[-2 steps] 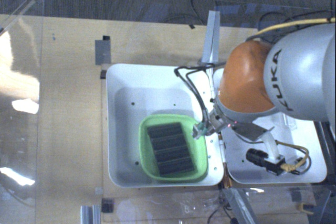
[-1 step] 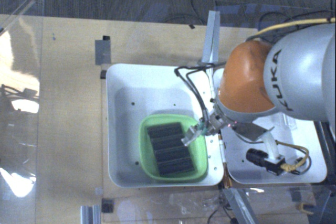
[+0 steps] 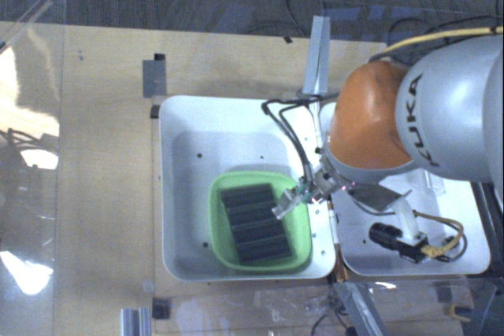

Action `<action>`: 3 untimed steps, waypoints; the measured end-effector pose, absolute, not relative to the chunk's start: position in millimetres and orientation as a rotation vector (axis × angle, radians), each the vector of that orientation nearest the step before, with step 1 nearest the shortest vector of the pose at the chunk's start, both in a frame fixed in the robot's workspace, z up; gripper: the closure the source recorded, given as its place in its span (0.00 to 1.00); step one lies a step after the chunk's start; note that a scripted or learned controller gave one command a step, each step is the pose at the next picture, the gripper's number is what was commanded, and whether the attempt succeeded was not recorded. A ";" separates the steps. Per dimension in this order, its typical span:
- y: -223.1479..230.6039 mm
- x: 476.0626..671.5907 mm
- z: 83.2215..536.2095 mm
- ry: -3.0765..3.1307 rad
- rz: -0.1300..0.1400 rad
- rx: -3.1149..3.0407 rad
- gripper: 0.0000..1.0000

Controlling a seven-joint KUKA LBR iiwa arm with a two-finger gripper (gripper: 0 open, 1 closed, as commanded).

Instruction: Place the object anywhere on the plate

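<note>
A green square plate (image 3: 218, 236) sits in the front right part of the left white bin (image 3: 185, 169). On the plate lies a black ridged rectangular object (image 3: 253, 224), flat and running from back left to front right. My gripper (image 3: 293, 198) hangs over the plate's right rim, just right of the black object's far end. Nothing shows in its grasp. The grey arm with its orange band (image 3: 370, 122) reaches in from the right and covers much of the right bin.
The right white bin (image 3: 465, 252) lies beside the left one, and their shared walls run just under the gripper. Black cables loop from the back of the left bin to the wrist. A grey upright post (image 3: 316, 59) stands behind the bins.
</note>
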State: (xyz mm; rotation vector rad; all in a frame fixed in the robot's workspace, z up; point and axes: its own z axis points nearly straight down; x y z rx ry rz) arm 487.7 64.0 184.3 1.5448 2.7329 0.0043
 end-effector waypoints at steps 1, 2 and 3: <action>13.9 516.5 185.6 2.675 0.008 1.635 0.00; 15.0 519.1 197.2 2.672 0.015 1.629 1.00; 58.2 488.1 188.4 2.814 0.006 1.389 1.00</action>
